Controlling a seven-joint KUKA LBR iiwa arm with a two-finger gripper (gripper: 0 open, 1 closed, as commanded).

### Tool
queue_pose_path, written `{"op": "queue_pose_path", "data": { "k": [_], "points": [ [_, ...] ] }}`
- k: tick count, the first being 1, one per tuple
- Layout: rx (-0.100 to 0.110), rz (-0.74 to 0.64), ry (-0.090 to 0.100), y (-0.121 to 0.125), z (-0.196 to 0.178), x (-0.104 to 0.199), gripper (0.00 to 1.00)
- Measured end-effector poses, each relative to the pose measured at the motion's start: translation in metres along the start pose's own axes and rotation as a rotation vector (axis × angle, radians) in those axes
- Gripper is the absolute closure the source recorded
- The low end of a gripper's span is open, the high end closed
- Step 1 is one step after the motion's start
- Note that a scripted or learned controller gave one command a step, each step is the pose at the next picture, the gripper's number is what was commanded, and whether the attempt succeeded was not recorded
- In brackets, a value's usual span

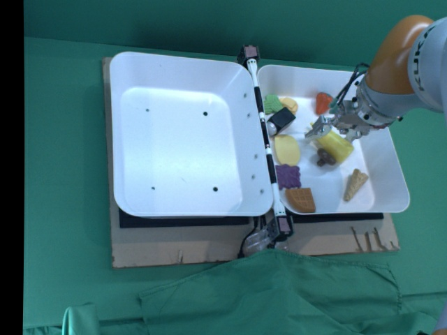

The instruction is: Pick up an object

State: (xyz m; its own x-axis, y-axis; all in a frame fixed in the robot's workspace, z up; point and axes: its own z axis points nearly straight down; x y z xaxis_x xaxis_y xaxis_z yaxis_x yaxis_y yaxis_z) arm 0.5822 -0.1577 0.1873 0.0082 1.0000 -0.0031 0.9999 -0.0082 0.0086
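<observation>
One pincer (334, 132) over yellow block (336, 146)

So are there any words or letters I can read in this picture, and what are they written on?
"KU": dark letters on the grey part of the arm, just below its orange band, cut off at the picture's edge.
No other writing can be read: the toy foods in the right bin and the left bin carry no legible labels.
</observation>
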Motion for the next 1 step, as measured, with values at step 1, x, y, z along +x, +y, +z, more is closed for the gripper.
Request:
{"op": "queue_pose_path", "data": {
  "k": [1],
  "points": [
    [-0.010,0.000,-0.005,0.0039,-0.0142,-0.0005,1.00]
  ]
}}
